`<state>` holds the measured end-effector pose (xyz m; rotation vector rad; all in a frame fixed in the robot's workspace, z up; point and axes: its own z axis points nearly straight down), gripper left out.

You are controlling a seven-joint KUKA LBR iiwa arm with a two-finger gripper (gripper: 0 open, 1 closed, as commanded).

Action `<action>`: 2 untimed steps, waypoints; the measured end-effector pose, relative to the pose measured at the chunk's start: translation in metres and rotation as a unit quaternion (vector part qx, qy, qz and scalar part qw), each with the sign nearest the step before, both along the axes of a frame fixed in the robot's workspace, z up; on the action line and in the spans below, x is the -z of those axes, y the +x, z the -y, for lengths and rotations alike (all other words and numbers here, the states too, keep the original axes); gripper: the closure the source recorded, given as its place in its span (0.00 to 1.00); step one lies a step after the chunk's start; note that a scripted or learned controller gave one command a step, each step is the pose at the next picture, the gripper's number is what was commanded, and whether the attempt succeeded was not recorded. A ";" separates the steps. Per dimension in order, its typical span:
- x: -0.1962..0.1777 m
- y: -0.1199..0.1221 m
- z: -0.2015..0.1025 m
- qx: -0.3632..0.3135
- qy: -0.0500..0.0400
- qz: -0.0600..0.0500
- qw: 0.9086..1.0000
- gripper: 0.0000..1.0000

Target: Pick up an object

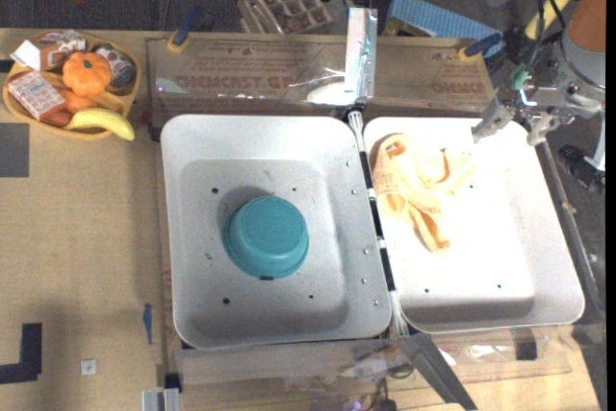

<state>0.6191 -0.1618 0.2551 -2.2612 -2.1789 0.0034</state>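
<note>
Crumpled orange-and-cream cloth [416, 190] lying in the right bin [539, 303], toward its left wall. Gripper [510, 115] hangs above the bin's far right corner, grasping nothing, fingers apparently parted. Approach stage; next move: travel left and descend. Teal bowl [268, 236] occupies the left bin [192, 159].

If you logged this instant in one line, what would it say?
stage: approach | hand: above right bin's far edge, holding nothing | orange-and-cream cloth: in right bin | teal bowl: upside down, left bin

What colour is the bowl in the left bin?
Teal; the upturned bowl shows clearly in the camera view.
</note>
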 end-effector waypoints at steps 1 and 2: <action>0.026 0.036 -0.008 0.031 -0.001 0.002 1.000 0.00; 0.147 0.039 -0.031 -0.046 0.000 0.000 0.999 0.00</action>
